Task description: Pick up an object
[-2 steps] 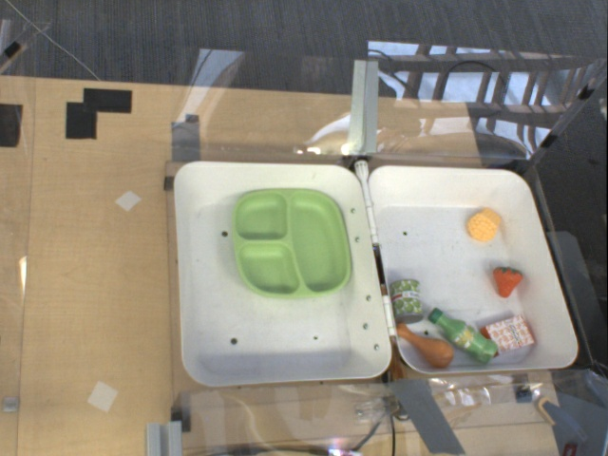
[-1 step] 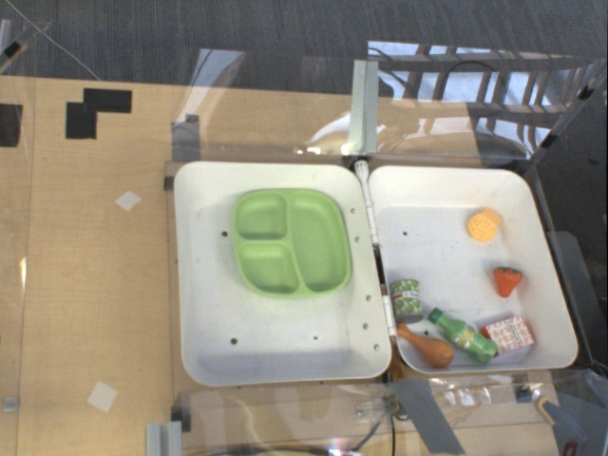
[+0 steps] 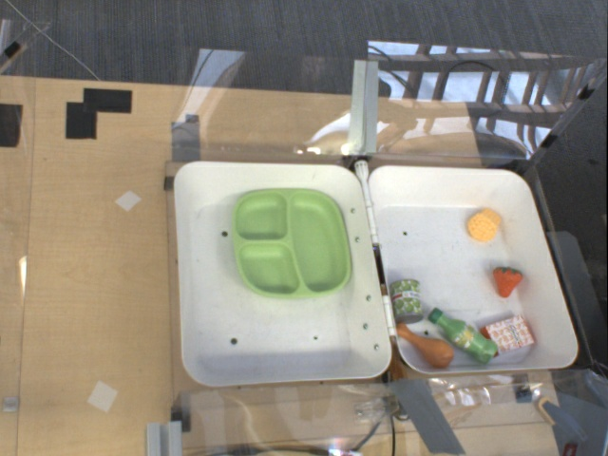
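Camera view: green bottle (image 3: 463,336) lies in right bin (image 3: 446,198) at 6 o'clock, long axis 10-to-4, cap toward 10; chicken drumstick (image 3: 425,346) beside it.

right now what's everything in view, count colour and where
left bin: 1, white, left half of the bench
right bin: 1, white, beside the left bin, sharing the middle divider
divided plate: 1, light green, three compartments, centre of the left bin
round waffle-like toy: 1, yellow-orange, upper right of the right bin
toy strawberry: 1, red with a green top, right side of the right bin
small can: 1, green and white label, right bin near the divider
toy bottle: 1, green, lying down near the right bin's front edge
toy drumstick: 1, orange-brown, front left corner of the right bin, next to the bottle
small box: 1, red and white, front right of the right bin
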### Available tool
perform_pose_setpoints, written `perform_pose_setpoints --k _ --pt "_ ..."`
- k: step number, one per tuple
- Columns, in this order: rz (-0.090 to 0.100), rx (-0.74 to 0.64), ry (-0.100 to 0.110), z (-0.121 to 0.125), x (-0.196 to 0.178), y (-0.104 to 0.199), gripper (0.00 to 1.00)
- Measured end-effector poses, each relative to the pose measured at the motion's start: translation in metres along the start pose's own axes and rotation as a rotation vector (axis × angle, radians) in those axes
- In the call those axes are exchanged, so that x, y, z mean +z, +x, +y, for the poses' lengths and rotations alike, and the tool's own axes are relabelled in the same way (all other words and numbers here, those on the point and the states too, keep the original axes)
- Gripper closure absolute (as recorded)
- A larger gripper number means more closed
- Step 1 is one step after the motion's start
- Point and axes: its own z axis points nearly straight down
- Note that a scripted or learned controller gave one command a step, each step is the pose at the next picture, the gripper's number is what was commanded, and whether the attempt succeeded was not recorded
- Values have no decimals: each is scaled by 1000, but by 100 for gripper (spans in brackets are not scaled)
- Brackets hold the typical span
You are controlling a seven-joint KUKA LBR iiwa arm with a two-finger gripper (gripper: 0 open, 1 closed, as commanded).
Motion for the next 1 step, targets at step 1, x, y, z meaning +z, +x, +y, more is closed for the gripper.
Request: perform_pose_setpoints --k 1 --pt "-2 -9 -6 2 -12 2 100"
